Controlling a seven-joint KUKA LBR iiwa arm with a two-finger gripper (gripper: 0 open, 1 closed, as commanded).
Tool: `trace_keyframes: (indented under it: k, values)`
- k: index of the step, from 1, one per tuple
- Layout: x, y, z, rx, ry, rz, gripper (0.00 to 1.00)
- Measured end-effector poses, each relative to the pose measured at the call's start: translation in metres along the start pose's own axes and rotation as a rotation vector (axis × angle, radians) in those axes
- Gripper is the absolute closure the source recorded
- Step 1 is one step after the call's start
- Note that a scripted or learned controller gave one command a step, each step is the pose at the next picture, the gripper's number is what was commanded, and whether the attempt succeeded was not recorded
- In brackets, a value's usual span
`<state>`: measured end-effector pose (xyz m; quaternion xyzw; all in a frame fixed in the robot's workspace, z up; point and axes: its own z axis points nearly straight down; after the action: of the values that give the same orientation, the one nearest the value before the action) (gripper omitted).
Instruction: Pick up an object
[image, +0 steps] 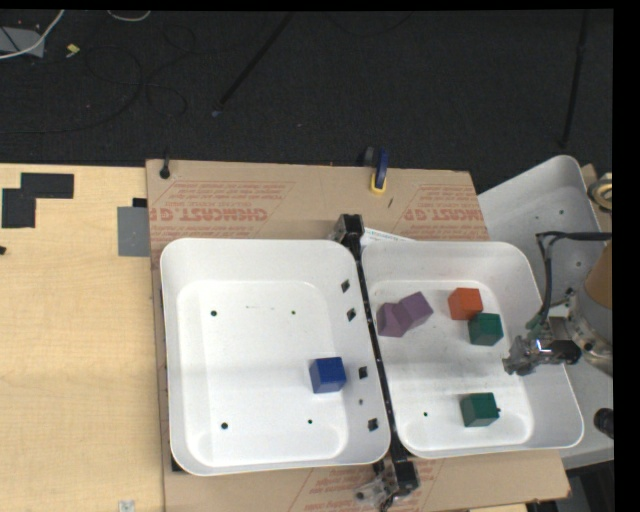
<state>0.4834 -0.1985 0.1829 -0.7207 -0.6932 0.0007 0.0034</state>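
At the right bin's (555, 425) far edge the pincer (520, 362) hovers, its grip state impossible to tell, seemingly poised to descend toward the nearest green cube (485, 328), just beside an orange cube (465, 302).

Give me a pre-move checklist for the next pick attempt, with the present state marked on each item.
1. Gripper carries nothing from a past try: ok; it sits at the right bin's right edge and no block is on it.
2. A target lies close by: ok; the upper green block is nearest, just to its left in the view.
3. That target has room around it: not ok; the orange block sits right against its upper left corner.
4. An easier target exists: ok; the lower green block stands alone.
5. Purple block is out of the path: ok; it lies near the divider.
6. Blue block needs no attention: ok; it is in the left bin.
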Motion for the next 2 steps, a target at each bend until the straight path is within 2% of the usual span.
trace_keyframes:
  k: [2]
  values:
    - [-0.0015, 0.0006, -0.0188, -0.001, -0.001, -0.002, 1.00]
